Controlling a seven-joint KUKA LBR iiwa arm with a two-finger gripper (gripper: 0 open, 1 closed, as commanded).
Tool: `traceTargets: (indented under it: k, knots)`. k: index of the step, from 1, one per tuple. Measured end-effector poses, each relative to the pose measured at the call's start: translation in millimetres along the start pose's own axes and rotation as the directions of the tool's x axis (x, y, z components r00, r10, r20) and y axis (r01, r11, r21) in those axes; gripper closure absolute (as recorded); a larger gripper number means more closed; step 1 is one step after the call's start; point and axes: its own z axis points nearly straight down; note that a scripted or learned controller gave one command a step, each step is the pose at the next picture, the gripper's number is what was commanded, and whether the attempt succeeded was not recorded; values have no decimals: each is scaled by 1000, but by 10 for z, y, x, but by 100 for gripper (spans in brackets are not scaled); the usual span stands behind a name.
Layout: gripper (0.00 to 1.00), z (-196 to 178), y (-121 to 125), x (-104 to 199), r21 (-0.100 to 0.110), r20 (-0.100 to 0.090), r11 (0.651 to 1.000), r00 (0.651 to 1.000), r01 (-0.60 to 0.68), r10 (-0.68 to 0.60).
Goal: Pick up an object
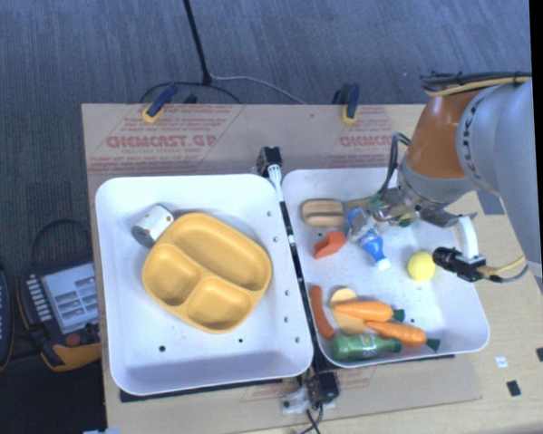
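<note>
Crowding at the near wall: the green vegetable (360,346), two carrots (376,310) and red sausage (320,311) lie touching in a heap in the right bin (477,337). A grab here could pinch two things at once or nudge one against the bin wall and slip off.
Yellow ball (421,265): it sits alone, near the black cable fitting on the arm. Being round, it would likely roll away from a glancing touch.
Likely target: the blue and white bottle (371,245) lies tilted just below the gripper (380,211), with the orange wedge (329,245) just beside it. It looks small and smooth, so it could squirt out sideways or be pushed into the wedge.
Gripper state: I cannot tell whether it is apart or together, as the wrist hides it. Nothing is visibly held, so a lift from here could come up with nothing.
Bun (321,212): it lies near the gripper's left, close to the divider. A sweep that way could shove it against the wall.
Left bin (124,355): the yellow divided plate (206,269) and grey cup (152,224) are well apart from the arm and at little risk.
</note>
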Motion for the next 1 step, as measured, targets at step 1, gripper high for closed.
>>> traceTargets:
  k: [1]
  knots:
    - [100, -806, 13, 677, 17, -14, 999, 999, 30, -30]
